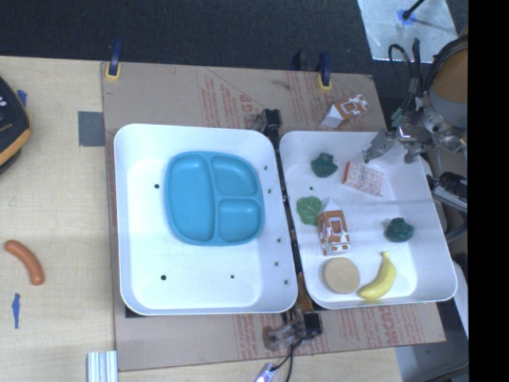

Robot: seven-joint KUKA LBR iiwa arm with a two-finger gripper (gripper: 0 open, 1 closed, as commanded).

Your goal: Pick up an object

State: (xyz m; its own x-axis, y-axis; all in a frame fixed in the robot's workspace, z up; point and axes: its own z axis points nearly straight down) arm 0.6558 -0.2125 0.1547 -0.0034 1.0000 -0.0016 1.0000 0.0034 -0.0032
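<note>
Gripper [390,144] at right bin's [429,293] far rim — jaw state unreadable. Just left of it: white packet [363,178]. Bare floor between packet and dark green lump [398,229].

Two white bins: left [127,213], right [433,237]. One blue divided plate [213,197]. Three green lumps [323,165] [309,208] [398,229]. Two printed packets in-bin [363,178] [333,231], one outside [345,111]. One banana [380,279], one round biscuit [341,275], one sausage [25,261].

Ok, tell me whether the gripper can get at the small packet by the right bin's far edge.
Probably yes. The gripper hangs just beside the packet, which lies flat with nothing on top of it and the broccoli piece off to its side.
</note>
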